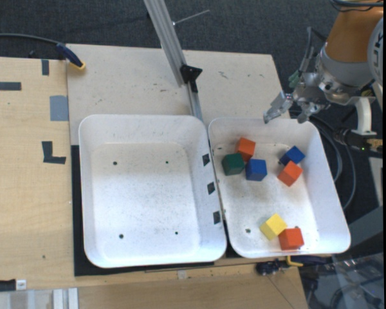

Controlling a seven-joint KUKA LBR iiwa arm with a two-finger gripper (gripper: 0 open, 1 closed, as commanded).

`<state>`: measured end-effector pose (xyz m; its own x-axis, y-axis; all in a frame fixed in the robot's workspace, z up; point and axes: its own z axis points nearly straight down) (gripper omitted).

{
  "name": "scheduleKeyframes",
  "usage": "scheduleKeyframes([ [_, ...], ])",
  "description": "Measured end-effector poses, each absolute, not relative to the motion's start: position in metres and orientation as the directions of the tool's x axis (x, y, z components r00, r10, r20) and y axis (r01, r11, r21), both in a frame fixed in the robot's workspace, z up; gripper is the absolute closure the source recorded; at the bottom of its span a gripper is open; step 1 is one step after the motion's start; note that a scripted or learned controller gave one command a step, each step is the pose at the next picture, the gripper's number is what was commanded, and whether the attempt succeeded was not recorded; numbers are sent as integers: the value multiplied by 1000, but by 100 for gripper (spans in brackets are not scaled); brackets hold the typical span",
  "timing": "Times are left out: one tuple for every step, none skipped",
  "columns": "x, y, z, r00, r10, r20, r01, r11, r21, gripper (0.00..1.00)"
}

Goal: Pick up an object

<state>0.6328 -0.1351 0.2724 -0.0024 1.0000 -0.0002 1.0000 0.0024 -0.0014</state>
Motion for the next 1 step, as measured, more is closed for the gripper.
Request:
scheduleKeyframes([
  [633, -135, 272, -3, 1000, -1, 1000, 3, -1, 0],
])
